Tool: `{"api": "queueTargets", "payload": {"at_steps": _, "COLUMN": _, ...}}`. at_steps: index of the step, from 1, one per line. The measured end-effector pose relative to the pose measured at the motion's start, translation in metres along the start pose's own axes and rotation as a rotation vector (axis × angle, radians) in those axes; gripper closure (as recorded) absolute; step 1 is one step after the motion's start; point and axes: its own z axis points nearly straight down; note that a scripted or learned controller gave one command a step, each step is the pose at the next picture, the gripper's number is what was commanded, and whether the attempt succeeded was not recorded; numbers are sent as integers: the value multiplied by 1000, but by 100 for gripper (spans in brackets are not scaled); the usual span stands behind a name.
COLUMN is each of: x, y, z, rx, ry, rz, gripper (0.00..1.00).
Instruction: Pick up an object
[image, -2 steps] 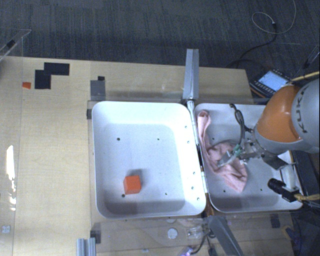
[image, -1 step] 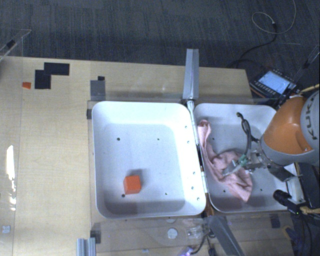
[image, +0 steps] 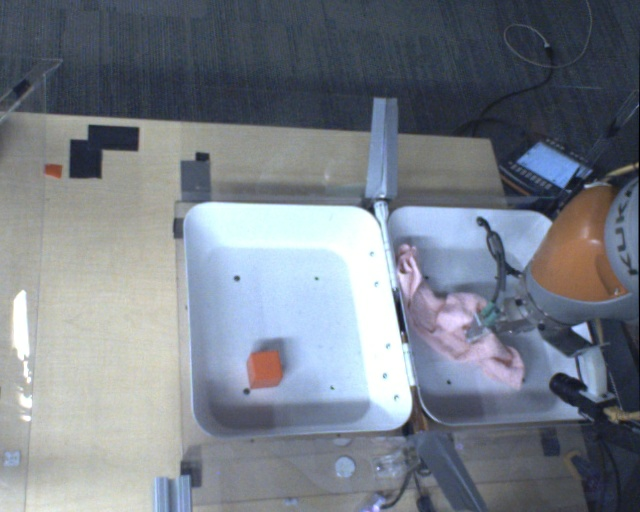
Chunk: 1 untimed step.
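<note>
The arm (image: 590, 250) reaches in over the right bin (image: 450, 235), orange band uppermost. Its hand (image: 492, 318) sits low near that bin's middle.

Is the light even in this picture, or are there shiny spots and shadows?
Camera view: mostly soft, even light; a bright glare streak on the bench at far left; the orange block casts a faint shadow in the left bin; the pink cloth looks slightly blurred.
</note>
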Motion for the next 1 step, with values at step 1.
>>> {"api": "queueTargets", "payload": {"at_steps": 1, "x": 28, "y": 56, "z": -105, "rx": 23, "ry": 7, "rz": 92, "gripper": 100}}
